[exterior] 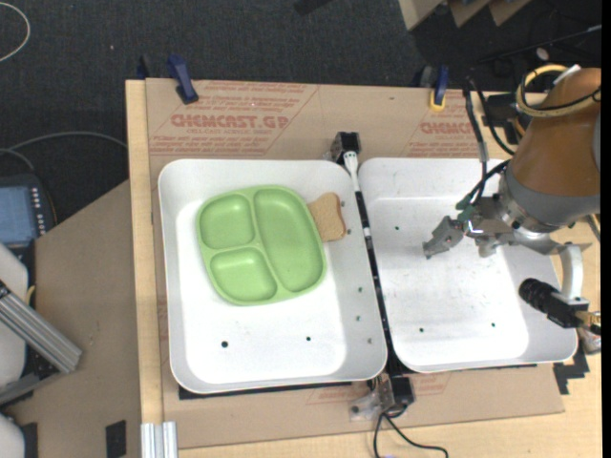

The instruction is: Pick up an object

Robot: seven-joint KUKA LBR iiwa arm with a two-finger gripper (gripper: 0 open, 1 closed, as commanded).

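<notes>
In the left bin (191,351) lies a green plate with three compartments (260,244), towards the back. A small tan block (328,217), like a slice of bread or a sponge, rests against the plate's right edge near the divider between the bins. My gripper (456,240) hangs over the middle of the right bin (449,342), well to the right of both objects and touching neither. Nothing shows in the gripper.
The two white bins sit side by side on a cardboard sheet (239,113) clamped at the back with blue clips (181,77). A black strip (368,246) runs between the bins. The arm's orange and grey body (563,151) covers the right bin's back right corner.
</notes>
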